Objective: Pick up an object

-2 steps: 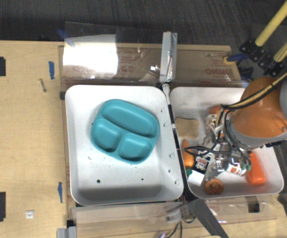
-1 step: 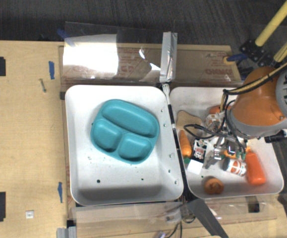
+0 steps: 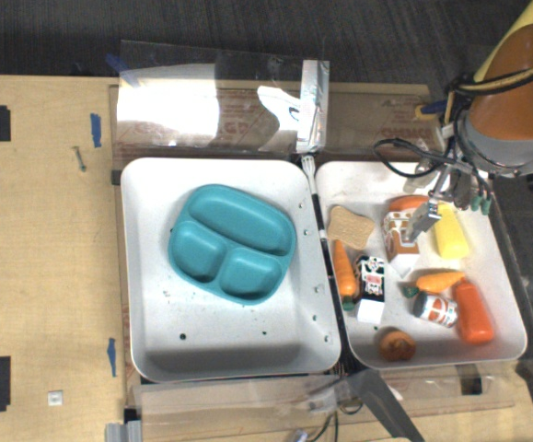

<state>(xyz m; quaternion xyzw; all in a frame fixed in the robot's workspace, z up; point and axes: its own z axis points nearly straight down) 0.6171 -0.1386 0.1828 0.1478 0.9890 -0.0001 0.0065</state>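
The right bin (image 3: pixel 510 334) holds a jumble of toy food. An orange and white can (image 3: pixel 397 233) lies near its middle, with a yellow block (image 3: pixel 451 235) just to its right. My gripper (image 3: pixel 425 217) reaches down from the upper right and hangs over the seam between the can and the yellow block, partly covering the can. I see nothing lifted off the bin floor. A tan bread slice (image 3: pixel 349 225), a carrot (image 3: pixel 344 270) and a black and white cow carton (image 3: pixel 371 277) lie left of the can.
Lower in the right bin are an orange wedge (image 3: pixel 438 282), a red and white can (image 3: pixel 434 310), a red-orange cylinder (image 3: pixel 473 313) and a small brown ball (image 3: pixel 397 344). The left bin (image 3: pixel 146 274) holds a teal divided plate (image 3: pixel 232 241). Cables hang by the wrist (image 3: pixel 404 155).
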